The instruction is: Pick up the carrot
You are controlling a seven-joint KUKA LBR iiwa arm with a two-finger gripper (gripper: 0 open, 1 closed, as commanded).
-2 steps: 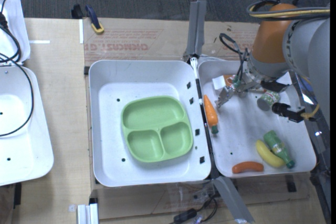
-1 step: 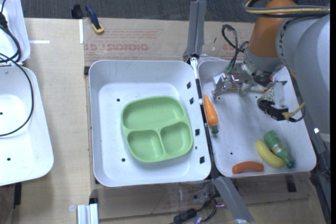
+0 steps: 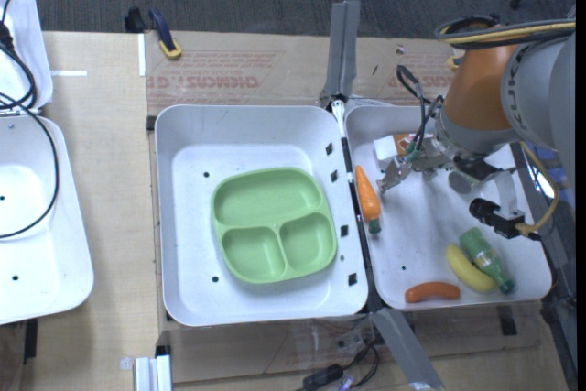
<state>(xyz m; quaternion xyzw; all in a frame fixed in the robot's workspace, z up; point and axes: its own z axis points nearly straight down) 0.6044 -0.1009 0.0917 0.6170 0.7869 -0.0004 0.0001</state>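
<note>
Camera view has the carrot (image 3: 367, 194) lying tight against the right bin's (image 3: 417, 275) left wall; gripper (image 3: 392, 177) hovers just beside it, fingers spread, nothing held; I'd bet the wall blocks one finger and the carrot rolls away. Same bin holds a banana (image 3: 468, 268), green bottle (image 3: 485, 259), sausage (image 3: 432, 292) — left bin (image 3: 179, 224) has a green divided plate (image 3: 273, 223).

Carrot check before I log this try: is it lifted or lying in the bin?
Lying down. The carrot rests flat against the right bin's left wall, apart from the gripper, which hovers just right of it.
</note>
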